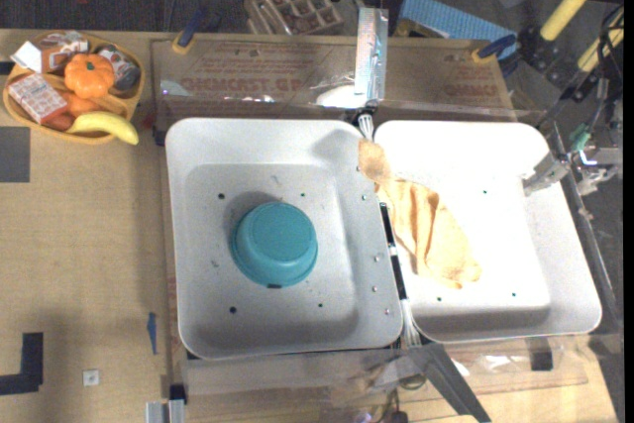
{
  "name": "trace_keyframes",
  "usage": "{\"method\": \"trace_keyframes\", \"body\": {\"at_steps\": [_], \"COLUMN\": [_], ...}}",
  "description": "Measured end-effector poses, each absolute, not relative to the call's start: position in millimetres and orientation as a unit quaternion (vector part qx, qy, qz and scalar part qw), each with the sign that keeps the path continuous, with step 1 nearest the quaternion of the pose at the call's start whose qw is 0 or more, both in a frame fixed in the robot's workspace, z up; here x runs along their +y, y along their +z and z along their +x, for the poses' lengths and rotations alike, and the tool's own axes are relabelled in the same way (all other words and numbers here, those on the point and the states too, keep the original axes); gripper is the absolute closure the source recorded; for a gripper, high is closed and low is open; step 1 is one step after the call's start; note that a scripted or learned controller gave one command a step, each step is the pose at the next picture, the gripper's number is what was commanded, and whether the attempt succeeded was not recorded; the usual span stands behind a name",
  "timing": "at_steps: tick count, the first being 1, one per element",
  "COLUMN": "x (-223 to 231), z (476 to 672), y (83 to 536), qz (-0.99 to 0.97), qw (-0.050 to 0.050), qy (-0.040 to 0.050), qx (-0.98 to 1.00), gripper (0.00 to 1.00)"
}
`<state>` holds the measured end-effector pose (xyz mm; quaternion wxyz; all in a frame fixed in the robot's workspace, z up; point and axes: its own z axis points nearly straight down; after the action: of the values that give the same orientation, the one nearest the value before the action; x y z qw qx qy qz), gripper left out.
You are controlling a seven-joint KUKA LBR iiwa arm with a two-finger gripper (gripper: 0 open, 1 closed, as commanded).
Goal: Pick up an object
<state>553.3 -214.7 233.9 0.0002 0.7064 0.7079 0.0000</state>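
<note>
A teal bowl (pixel 275 243) lies upside down near the middle of the left bin (pixel 198 154). A tan-yellow cloth (pixel 428 228) is spread crumpled in the left half of the right bin (pixel 515 213). Its upper corner (pixel 371 158) drapes over the rim where the two bins meet.
A basket (pixel 20 104) with a banana, a small pumpkin and boxes sits on the bench at the far left. Metal brackets and cables (pixel 570 163) stand at the right bin's right rim. Crates and a clear upright panel (pixel 371 54) lie behind the bins.
</note>
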Motion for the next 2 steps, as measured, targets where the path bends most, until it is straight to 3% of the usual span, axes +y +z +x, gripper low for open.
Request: {"method": "trace_keyframes", "body": {"at_steps": [1, 2], "x": [-222.8, -179.3], "z": [527.2, 602.7], "y": [264.0, 215.9], "qz": [0.640, 0.712], "qw": [0.001, 0.002], "qy": [0.0002, 0.0005], "qx": [0.768, 0.702], "gripper": [0.00, 0.00]}}
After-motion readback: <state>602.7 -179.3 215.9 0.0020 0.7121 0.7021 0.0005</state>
